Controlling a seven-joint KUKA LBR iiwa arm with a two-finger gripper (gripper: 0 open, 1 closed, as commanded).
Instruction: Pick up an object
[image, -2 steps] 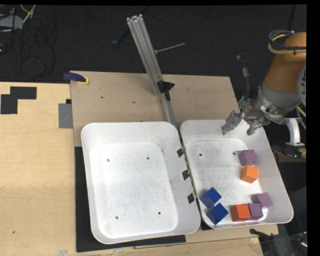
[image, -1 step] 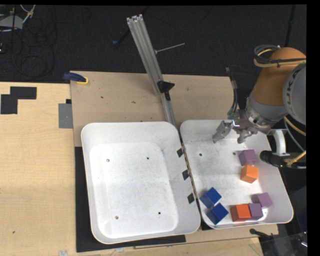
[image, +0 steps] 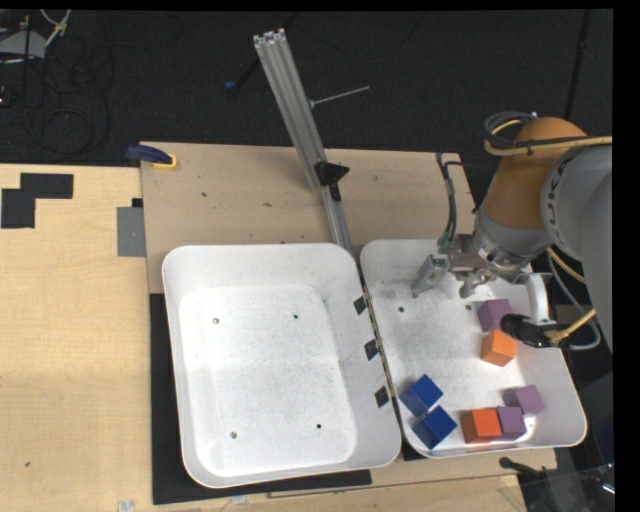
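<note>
Camera view: blocks (image: 497, 347) beside arm (image: 540, 200)

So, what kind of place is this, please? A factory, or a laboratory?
Most likely a robotics laboratory. A grey and orange arm reaches over two white bins on a plywood bench; small coloured blocks lie in the right bin, and loose cables lie on the dark floor behind.

Matt wooden bench (image: 240, 195), speckled white bins (image: 200, 262)
</note>
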